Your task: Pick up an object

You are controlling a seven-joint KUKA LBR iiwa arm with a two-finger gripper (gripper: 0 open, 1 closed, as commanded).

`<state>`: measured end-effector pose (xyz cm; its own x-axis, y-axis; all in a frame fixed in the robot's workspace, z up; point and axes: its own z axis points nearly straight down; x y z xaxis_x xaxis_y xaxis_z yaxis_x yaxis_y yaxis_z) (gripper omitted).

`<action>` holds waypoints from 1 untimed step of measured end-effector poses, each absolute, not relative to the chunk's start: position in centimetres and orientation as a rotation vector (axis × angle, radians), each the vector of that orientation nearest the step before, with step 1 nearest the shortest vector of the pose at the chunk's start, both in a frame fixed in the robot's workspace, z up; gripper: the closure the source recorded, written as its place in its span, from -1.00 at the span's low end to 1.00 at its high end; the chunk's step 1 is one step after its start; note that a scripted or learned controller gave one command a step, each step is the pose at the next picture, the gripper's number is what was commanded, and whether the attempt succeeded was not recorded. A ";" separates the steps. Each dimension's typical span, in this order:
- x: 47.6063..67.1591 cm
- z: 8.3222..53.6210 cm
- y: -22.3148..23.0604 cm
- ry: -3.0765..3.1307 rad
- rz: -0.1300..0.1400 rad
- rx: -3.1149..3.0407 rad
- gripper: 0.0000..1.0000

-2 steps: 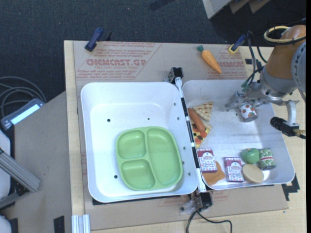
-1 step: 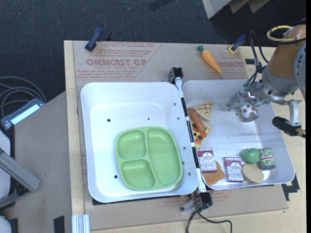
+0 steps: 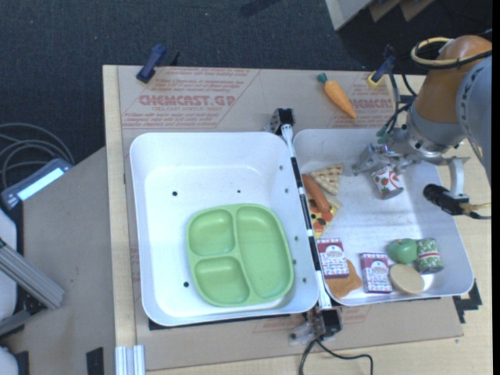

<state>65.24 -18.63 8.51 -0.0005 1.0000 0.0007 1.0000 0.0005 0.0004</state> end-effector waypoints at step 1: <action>64.8 8.5 -17.4 -2.222 0.001 -2.219 -1.00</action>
